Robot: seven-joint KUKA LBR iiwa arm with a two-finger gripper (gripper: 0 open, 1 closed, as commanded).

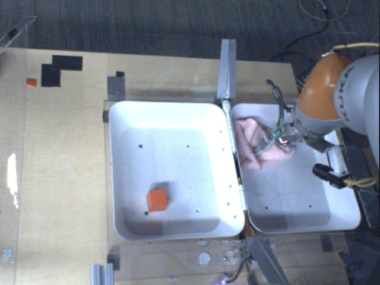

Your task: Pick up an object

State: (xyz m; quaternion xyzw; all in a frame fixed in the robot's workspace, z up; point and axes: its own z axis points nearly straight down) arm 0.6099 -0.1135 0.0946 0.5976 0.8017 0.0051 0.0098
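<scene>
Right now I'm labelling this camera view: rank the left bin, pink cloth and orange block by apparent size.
1. Left bin, by far the largest.
2. Pink cloth, partly covered by the gripper, so its full extent is unsure.
3. Orange block, smallest.

floor: dark grey carpet [148,10] along the top, a thin looped cable [323,8] lying on it | counter: pale wooden counter [59,159], black block shapes [59,69] and a small orange square [31,82] near its far left corner | fixture: grey metal post [227,70] at the far edge | light: bright glare streak [12,177] at left
</scene>
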